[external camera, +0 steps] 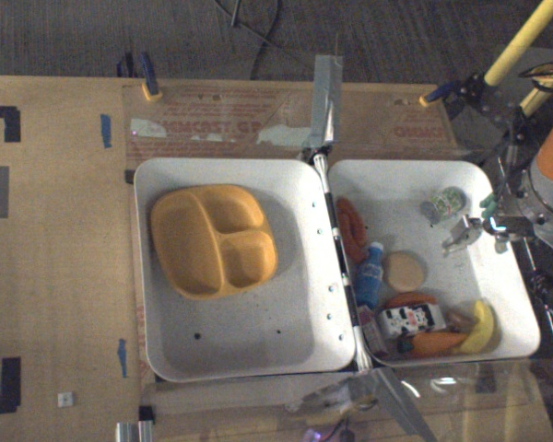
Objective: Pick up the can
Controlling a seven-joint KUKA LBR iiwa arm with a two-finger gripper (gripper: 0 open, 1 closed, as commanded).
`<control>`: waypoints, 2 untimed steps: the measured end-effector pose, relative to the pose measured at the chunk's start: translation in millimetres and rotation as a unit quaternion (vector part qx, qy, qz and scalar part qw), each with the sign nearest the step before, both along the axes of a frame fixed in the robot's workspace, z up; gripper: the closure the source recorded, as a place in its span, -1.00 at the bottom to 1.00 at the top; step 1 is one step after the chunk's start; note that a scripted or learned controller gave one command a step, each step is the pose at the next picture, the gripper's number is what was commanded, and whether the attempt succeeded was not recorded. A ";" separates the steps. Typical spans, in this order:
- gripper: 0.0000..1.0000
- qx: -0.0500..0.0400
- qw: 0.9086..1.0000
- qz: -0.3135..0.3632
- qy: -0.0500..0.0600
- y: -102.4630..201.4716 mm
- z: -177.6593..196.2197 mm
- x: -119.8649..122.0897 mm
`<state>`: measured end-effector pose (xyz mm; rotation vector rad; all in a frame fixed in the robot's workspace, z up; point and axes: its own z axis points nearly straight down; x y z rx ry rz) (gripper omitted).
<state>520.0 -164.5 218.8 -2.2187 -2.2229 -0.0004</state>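
The can point(449, 201) is small, with a green and white label and a silvery end. It lies in the far right part of the right bin point(415, 175). My gripper point(470, 232) hangs over the right side of that bin, just in front of and right of the can and apart from it. Nothing shows in the gripper.
The right bin also holds a reddish sausage point(351, 228), a blue bottle point(370, 277), a round tan disc point(405, 271), a black and white carton point(411, 319), a carrot point(438, 343) and a banana point(481, 327). An orange divided plate point(213, 239) sits in the left bin point(258, 339).
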 end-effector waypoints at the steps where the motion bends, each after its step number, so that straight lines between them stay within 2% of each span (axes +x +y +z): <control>1: -1.00 -0.001 0.998 -0.058 -0.001 -58.3 -42.1 101.0; 2: -1.00 -0.001 0.999 -0.054 -0.010 -44.6 -111.6 130.3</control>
